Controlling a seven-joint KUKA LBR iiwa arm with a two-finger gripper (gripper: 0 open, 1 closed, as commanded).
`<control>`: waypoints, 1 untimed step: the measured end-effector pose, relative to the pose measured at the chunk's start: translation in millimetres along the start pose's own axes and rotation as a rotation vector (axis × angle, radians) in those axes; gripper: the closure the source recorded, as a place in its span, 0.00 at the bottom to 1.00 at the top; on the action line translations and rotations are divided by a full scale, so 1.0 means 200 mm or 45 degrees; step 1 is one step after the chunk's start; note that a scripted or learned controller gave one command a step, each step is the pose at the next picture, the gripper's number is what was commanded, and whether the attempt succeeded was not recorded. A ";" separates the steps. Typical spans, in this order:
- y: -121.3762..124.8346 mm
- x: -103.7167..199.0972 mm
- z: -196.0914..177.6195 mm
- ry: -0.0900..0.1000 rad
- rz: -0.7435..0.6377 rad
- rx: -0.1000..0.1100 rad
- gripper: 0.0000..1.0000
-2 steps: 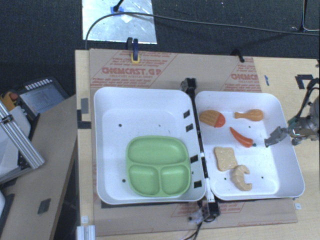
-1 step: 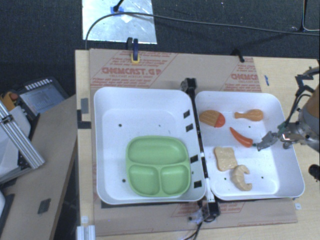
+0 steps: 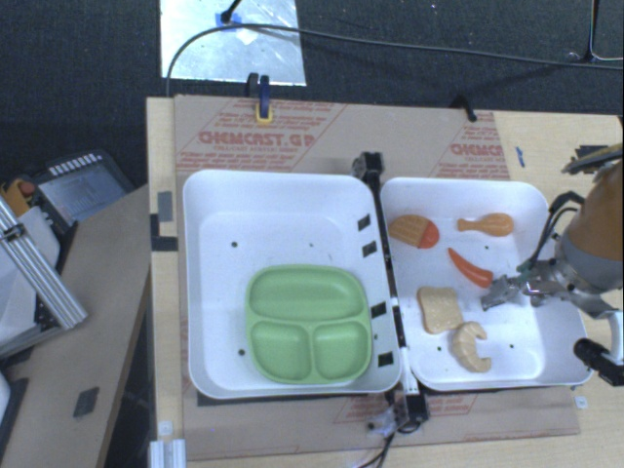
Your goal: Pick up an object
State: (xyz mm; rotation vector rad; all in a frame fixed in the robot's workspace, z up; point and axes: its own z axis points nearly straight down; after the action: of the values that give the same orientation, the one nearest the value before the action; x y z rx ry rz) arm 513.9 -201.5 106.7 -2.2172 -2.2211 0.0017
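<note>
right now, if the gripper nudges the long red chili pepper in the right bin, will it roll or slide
The long red chili pepper looks like smooth toy plastic, so probably stiff and light. Its curve would likely make it pivot or skid across the right white bin rather than roll straight. The gripper is just beside it.

Both white bins (image 3: pixel 283 198) are showing as smooth, slightly glossy plastic. The green divided plate (image 3: pixel 309 322) is looking like matt moulded plastic. The bench (image 3: pixel 322 130) is wearing printed brown cardboard, dull and flat. A crinkled metallic sheet (image 3: pixel 234 27) is gleaming behind it. The toy foods, like the red pepper (image 3: pixel 470 267), are looking smooth and plasticky.
</note>
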 end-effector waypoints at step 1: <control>0.00 0.00 0.12 -0.001 0.000 -0.003 0.00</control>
State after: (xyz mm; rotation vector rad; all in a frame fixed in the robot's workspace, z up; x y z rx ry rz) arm 514.2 -201.0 83.4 -2.2188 -2.2226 0.0000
